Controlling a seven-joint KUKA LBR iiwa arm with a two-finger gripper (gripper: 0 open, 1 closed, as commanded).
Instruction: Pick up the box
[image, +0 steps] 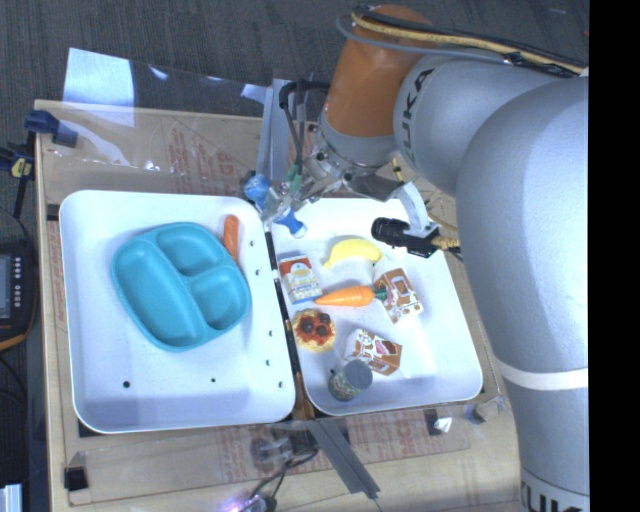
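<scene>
The two-finger gripper (287, 205), its state indiscernible, hung over the right white bin (455, 375) above a small printed cardboard box (299, 279) beside a glossy orange plastic carrot (345, 296).

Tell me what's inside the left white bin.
The left bin holds a blue divided plate and an orange sausage-shaped toy beside it. Whatever lies under the plate is covered.

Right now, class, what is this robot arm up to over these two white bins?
The grey arm reaches in over the right bin, its hand near the bin's far left corner. Below it lie a small box, a banana, a carrot and other small packets. The left bin holds a blue divided tray. Nothing looks picked up yet.
</scene>
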